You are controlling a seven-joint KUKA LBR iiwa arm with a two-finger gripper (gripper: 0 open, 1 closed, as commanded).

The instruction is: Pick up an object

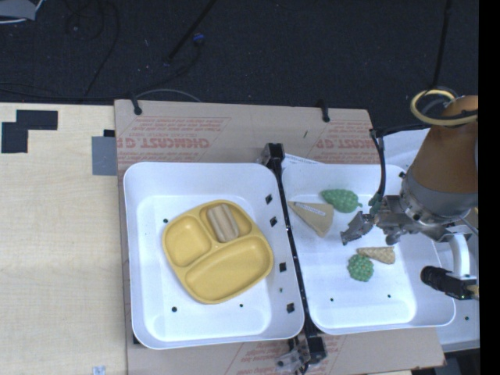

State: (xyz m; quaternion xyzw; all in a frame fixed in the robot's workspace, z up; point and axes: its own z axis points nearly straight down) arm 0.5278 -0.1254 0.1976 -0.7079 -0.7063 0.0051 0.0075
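In the right bin (391, 307) lie a beige wedge (312, 217), a green leafy piece (341, 200), a small tan triangle (376, 254) and a green broccoli-like lump (360, 268). My gripper (369, 234) hangs over the middle of this bin, open, with nothing between its fingers. It sits just above the tan triangle and to the right of the beige wedge. The grey arm with its orange band (445, 162) reaches in from the right.
The left bin (148, 209) holds a yellow divided tray (217, 250) with a tan roll (225, 223) in its top compartment. A black divider (285, 241) runs between the bins. Cardboard lies under both bins.
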